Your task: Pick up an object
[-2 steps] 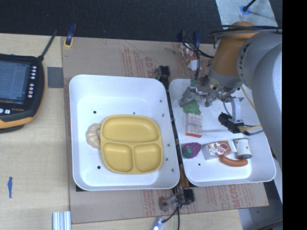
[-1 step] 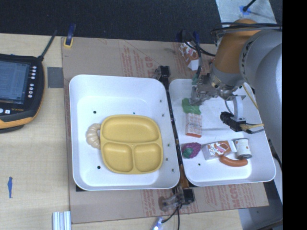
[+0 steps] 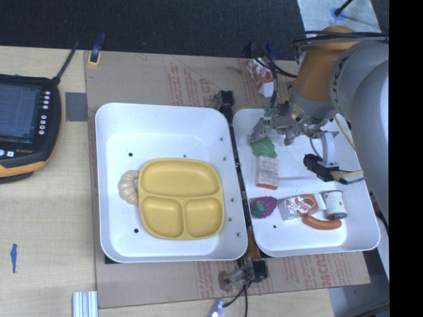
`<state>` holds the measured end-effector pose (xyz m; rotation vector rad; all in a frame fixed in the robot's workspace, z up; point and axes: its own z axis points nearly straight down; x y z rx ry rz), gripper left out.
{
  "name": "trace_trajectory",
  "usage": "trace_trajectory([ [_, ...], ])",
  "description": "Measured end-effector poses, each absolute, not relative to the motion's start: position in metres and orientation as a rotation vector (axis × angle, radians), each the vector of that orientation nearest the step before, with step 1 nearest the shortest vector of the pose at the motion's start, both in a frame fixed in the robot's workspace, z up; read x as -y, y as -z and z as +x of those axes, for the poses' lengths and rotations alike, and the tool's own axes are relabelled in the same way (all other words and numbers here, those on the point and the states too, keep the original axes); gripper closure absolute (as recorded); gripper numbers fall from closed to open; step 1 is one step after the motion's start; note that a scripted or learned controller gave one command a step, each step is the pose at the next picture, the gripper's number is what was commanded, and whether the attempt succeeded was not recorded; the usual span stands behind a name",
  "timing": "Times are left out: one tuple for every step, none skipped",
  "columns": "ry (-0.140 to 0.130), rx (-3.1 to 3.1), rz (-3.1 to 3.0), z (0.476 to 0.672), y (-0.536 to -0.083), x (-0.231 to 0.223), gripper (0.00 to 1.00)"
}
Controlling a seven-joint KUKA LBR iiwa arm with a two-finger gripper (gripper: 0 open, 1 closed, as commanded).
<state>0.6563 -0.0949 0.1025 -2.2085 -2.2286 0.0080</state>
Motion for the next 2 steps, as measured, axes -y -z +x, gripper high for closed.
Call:
trace_trajectory([
  [-0.006, 2.227, -2.213, 0.656, -0.092, 0.095, 0.00],
  [-0.008, 2.228, -2.209, 0.656, -0.103, 0.096, 1.00],
])
